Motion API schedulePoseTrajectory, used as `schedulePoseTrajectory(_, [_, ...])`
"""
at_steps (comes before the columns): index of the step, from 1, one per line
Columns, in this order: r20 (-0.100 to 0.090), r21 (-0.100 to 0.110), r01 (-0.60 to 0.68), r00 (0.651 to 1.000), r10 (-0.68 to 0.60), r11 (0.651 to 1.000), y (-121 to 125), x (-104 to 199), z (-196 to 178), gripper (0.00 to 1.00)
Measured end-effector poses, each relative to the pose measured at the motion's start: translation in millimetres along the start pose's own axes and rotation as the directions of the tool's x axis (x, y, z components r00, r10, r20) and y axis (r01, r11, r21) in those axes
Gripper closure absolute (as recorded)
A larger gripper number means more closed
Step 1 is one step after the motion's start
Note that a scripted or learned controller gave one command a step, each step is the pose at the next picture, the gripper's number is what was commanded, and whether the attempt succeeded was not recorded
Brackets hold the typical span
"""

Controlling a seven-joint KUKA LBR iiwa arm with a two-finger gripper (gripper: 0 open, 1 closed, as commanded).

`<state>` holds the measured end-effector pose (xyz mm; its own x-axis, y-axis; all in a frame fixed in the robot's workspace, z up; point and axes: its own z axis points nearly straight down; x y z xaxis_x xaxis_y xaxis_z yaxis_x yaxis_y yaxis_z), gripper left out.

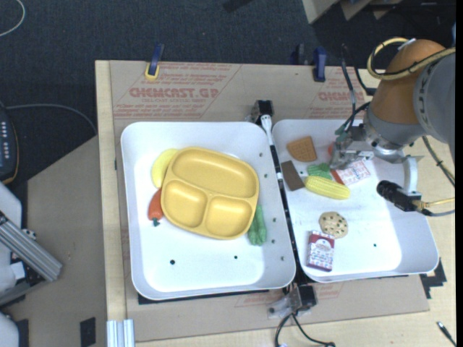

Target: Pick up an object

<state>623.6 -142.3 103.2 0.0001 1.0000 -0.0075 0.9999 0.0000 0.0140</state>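
Note:
My gripper [349,152] hangs low over the far part of the right bin [405,248], under the grey arm with its orange band [401,85]. Just below it lies a white and red packet [355,171]. A yellow corn cob [327,187] with a green end [318,170] lies beside the packet on the left. A brown toast slice [302,149] and a dark brown block [291,175] sit near the bin's left wall. Nearer the front are a chocolate-chip cookie [333,224] and a small red box [320,251].
The left bin [210,277] holds a yellow divided tray [210,192], a yellow piece [162,166], an orange-red vegetable [155,206] and a green vegetable [257,228]. A black cable fitting [396,196] sticks out from the arm over the right bin.

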Motion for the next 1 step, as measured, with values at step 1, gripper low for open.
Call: schedulePoseTrajectory(1, [-0.005,0.006,0.0,1.0,0.0,1.0,7.6,-9.2,-57.5,1.0])
